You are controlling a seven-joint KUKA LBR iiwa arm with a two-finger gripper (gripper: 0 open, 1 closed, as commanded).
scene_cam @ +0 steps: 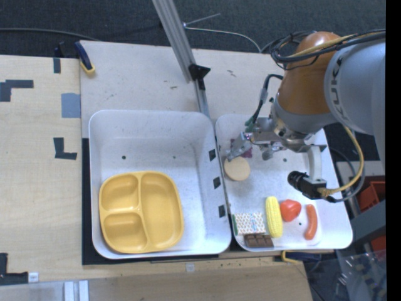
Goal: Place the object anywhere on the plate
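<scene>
Pincer [240,148] near right bin's [343,236] left rim

The one piece of lettering that shows is on the grey arm casing [357,86], near the right edge of the camera view: part of large dark letters, seemingly "KU", cut off by the casing's curve and the frame. Nothing readable shows on the bins, the yellow plate [141,212], the food items or the tape marks on the tabletop [37,137].
</scene>
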